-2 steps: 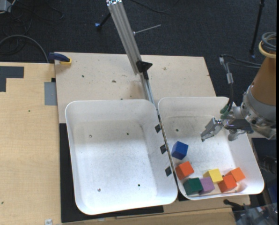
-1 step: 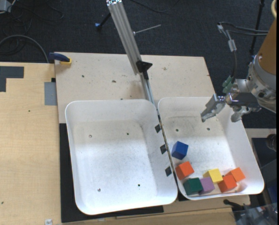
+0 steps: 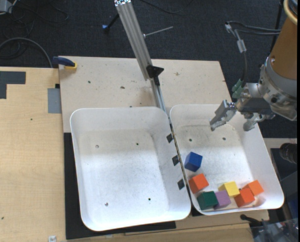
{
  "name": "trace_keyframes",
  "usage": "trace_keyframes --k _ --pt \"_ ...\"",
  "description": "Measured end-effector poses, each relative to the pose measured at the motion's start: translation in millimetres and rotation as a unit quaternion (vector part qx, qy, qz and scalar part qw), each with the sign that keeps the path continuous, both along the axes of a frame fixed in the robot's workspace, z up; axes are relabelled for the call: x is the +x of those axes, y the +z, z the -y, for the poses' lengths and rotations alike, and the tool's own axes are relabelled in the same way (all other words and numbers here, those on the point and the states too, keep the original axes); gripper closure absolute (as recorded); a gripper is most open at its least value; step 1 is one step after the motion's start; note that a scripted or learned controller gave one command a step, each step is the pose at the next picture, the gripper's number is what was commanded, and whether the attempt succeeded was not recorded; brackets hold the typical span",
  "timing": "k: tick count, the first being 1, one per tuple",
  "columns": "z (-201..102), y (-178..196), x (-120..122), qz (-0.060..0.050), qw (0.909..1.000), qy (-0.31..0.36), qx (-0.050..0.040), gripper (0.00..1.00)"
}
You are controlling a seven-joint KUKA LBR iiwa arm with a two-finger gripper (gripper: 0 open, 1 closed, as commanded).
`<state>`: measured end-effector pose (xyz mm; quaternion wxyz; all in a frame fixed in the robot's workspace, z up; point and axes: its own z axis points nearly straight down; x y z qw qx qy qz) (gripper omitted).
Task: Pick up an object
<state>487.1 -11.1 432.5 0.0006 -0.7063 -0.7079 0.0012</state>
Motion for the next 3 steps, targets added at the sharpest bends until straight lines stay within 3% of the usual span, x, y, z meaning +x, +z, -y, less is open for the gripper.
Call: trace_keyframes --k 1,2,3 --pt "73.2 55.6 -0.1 0.003 1.0 -0.004 -0.0011 0.0" --pt "161.6 74.0 31.9 0.001 1.0 -0.004 -0.0011 0.0" --pt "146.8 -25.0 69.8 -0.004 1.0 0.001 0.0014 0.0"
